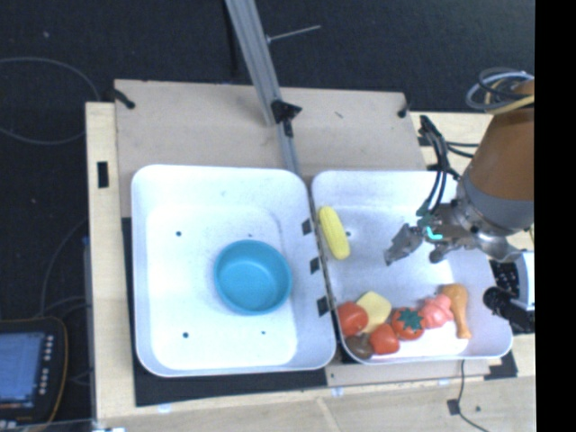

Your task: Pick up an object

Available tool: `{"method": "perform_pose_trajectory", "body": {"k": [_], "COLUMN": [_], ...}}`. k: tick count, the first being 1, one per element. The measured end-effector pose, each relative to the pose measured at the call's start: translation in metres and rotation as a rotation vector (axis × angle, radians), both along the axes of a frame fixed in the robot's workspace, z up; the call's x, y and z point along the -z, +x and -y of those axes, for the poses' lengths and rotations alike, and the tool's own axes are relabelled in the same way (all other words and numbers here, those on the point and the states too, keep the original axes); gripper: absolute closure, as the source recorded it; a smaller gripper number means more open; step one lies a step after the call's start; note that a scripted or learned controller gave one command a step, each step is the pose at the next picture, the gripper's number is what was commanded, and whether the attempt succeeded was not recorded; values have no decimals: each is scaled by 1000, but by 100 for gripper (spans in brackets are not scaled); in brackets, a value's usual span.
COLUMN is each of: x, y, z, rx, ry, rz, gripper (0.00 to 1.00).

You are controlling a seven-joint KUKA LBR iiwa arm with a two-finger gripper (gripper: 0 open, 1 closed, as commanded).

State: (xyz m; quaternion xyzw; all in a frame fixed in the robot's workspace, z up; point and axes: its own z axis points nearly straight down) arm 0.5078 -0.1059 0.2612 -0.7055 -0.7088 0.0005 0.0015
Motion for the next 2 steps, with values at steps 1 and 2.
{"method": "perform_pose_trajectory", "body": {"k": [1,2], "x": [-2,57], "y": [1,9], "z": [0,-3], "rx": [0,7], "ry": [0,-2], "rz": [4,-4], "gripper": [0,0]}}
